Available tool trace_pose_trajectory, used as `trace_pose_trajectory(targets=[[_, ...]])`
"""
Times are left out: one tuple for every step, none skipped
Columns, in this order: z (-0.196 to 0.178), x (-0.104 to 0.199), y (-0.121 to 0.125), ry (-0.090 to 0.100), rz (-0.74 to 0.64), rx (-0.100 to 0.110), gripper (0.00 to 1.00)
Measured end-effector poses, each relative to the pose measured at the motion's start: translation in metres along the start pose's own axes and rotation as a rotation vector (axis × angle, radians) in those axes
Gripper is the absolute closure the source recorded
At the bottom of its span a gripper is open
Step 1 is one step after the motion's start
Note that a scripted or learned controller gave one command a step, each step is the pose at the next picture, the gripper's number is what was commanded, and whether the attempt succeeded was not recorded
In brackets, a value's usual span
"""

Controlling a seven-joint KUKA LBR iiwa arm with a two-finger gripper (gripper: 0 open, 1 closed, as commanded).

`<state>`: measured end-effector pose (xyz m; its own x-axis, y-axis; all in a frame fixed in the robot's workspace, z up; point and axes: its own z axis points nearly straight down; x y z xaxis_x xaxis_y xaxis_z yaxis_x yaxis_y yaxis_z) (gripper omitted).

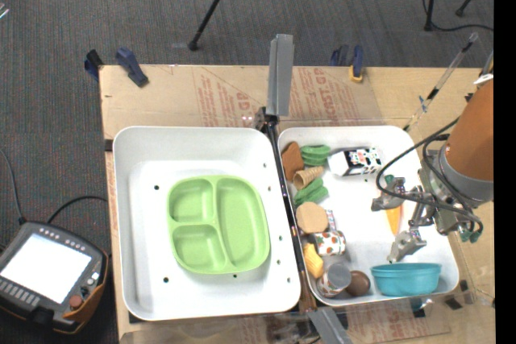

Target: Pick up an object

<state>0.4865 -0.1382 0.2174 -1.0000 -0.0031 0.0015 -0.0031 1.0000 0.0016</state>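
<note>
My gripper (pixel 393 226) hangs low over the right side of the right bin (pixel 363 133), and its fingers (pixel 405 242) stand open. A small orange piece (pixel 393 217), carrot-like, lies between them on the bin floor; I see no grip on it. Just below sits a teal bowl (pixel 405 278). Along the bin's left side lie a brown cone (pixel 292 160), green pieces (pixel 313 191), a tan round bun (pixel 311 217), a printed can (pixel 330 242), a yellow piece (pixel 313 260), a grey can (pixel 339 277) and a brown ball (pixel 359 283). A black-and-white box (pixel 362 159) rests near the back.
The left bin (pixel 137 173) holds a green divided plate (pixel 218 223). A grey post (pixel 280 84) rises behind the bins' shared wall. Cables loop around the wrist (pixel 459 173). A teach pendant (pixel 48 274) lies on the floor at the left.
</note>
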Motion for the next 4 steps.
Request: trace_pose_trajectory(targets=[[0.131, -0.030, -0.044, -0.002, 0.149, 0.000, 0.00], [0.129, -0.097, -0.071, -0.005, 0.167, 0.001, 0.00], [0.130, -0.077, -0.071, -0.001, 0.227, 0.000, 0.00], [0.129, -0.091, -0.074, -0.004, 0.238, 0.000, 0.00]])
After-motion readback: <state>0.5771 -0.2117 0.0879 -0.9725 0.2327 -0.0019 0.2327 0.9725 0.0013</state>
